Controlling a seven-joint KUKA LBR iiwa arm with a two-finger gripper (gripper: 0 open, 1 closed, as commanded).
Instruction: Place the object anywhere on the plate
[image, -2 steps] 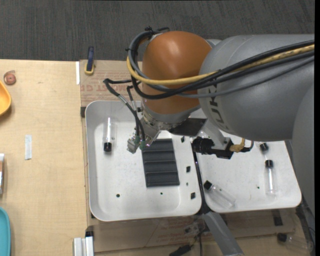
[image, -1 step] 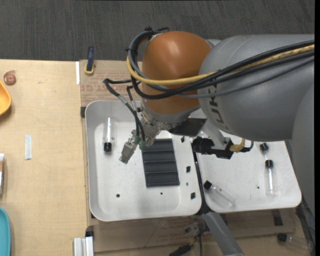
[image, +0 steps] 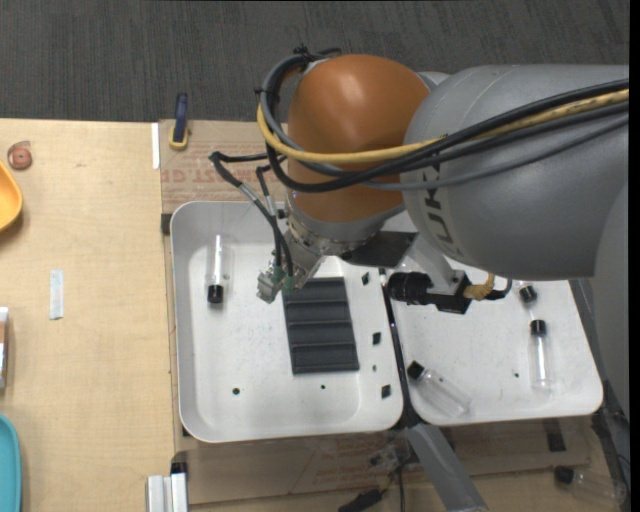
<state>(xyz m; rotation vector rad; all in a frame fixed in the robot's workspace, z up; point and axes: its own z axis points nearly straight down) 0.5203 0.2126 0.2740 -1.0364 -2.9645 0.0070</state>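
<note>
Now | tool (image: 275, 283) grip: cannot tell | arm (image: 480, 170) overhangs black block (image: 321, 325), left bin (image: 200, 400)

You get bright, even overhead light: glare on the orange band (image: 345, 110) at twelve o'clock, soft shadows in the left bin (image: 200, 400), and everything is slightly soft.

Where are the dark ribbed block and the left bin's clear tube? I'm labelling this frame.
dark ribbed block (image: 322, 330): camera view, middle of its ribbed top.
clear tube (image: 216, 266): camera view, mid-length of its clear body, above the black cap.
</note>
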